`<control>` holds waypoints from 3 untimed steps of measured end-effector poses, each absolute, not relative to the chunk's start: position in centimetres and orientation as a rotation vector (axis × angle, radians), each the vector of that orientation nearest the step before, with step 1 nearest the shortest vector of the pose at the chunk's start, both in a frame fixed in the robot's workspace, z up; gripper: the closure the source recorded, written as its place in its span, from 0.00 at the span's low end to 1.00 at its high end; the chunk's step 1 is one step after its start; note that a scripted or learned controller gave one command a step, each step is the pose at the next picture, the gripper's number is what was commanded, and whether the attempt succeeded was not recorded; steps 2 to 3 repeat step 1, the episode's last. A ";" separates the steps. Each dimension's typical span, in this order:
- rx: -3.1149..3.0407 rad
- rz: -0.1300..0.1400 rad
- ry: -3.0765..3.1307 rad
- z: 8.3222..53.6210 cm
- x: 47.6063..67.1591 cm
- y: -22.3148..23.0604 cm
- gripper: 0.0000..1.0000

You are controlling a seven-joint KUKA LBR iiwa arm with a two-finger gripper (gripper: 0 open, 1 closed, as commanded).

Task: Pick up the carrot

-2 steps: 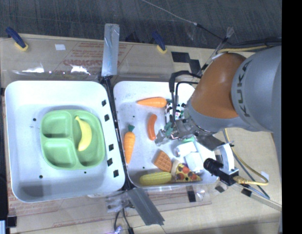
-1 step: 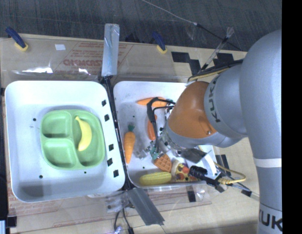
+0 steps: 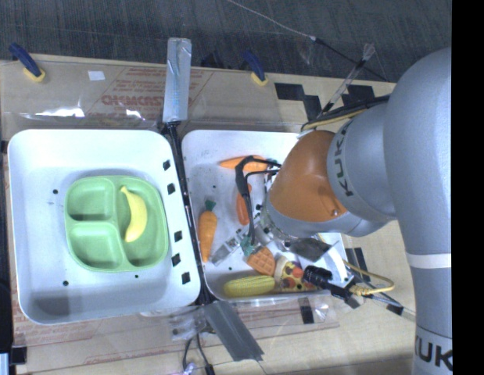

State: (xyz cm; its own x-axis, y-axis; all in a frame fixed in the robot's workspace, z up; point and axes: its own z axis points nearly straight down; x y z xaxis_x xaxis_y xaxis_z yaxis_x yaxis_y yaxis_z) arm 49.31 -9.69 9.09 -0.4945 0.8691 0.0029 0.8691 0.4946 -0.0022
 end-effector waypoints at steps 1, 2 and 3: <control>-1.148 0.001 -2.920 9.1 47.6 -12.6 0.00; -1.148 0.001 -2.920 9.1 47.6 -12.6 0.00; -1.148 0.001 -2.920 9.1 47.6 -12.6 0.00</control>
